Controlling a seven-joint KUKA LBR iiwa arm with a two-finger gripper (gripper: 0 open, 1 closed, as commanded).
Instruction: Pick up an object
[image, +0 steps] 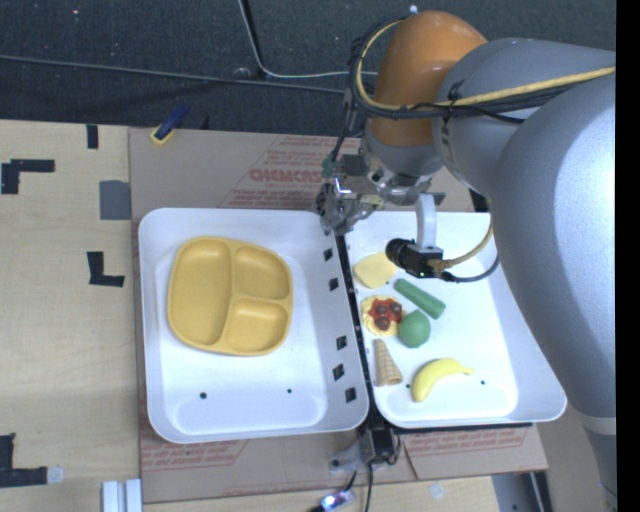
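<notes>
hand: seen at the far edge of the two bins, above the wall where they meet; open or closed cannot be told; nothing is seen held in it.
arm: grey, orange band above the wrist, entered from the right and reached over the far right corner of the right bin.
left bin: shallow white tray, set wall to wall with the right bin.
plate: yellow three-compartment plastic plate, laid flat in the left bin, toward its far left corner.
right bin: shallow white tray; all small objects are grouped along its left wall.
slice: pale yellow flat slice, farthest of the group, near the left wall.
cylinder: dark green short plastic cylinder, laid on its side, just right of the slice.
pizza piece: small yellow piece with red spots, beside the left wall, touching the ball.
ball: green round toy fruit, just nearer than the cylinder.
cone: tan waffle cone, laid along the left wall, tip toward the far side.
banana: yellow toy banana, near the near edge, just right of the cone.
counter: tan surface with black tape marks; a cardboard sheet is laid under both bins.
</notes>
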